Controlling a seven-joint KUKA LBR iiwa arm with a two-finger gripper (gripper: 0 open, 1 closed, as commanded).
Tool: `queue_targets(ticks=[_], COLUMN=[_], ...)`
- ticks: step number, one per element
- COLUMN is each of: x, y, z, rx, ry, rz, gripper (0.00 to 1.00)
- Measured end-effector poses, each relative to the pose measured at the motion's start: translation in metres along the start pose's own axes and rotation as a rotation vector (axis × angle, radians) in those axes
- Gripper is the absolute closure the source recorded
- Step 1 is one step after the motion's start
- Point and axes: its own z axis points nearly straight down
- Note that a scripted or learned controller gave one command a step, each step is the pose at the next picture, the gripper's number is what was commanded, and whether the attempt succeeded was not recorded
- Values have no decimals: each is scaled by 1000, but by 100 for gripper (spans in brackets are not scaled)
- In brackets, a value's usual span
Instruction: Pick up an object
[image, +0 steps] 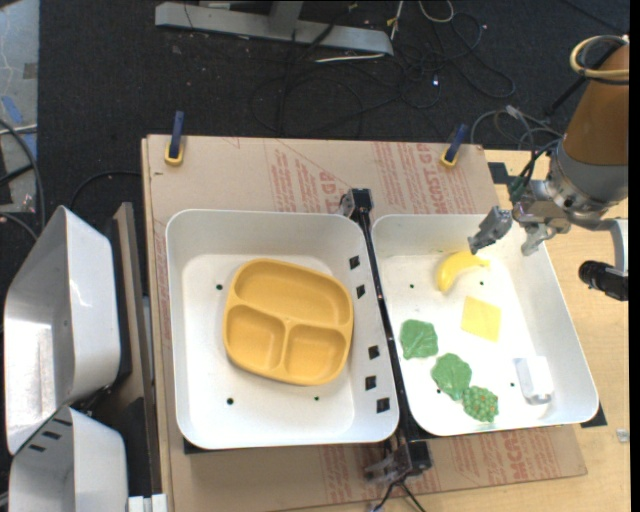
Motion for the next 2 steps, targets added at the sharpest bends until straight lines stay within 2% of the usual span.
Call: queue_targets(ticks=[1,2], x=[1,2], y=[2,0], z=[-7,62], rx=[-11,-4], ry=[-2,-1], rz=[-3,0], gripper=[0,0])
